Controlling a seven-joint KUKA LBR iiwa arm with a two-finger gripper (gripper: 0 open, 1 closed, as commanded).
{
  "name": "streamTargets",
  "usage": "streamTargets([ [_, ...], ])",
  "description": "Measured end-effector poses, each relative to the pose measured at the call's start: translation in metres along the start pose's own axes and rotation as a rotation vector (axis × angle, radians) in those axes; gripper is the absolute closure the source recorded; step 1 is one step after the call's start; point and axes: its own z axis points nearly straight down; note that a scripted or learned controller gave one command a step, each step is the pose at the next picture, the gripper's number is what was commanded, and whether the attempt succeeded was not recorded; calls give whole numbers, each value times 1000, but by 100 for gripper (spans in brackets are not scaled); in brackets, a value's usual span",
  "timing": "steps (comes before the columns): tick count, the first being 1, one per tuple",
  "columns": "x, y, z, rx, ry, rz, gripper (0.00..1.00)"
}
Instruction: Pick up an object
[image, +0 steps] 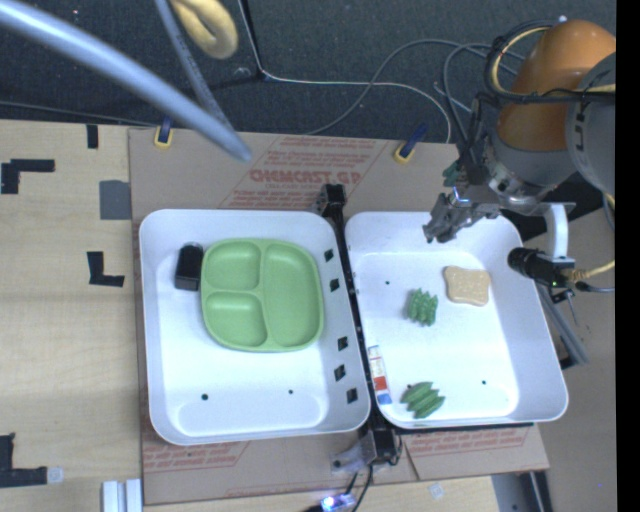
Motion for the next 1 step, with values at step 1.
streamTargets([
  [1, 58, -11, 6, 1, 0, -1, 100],
])
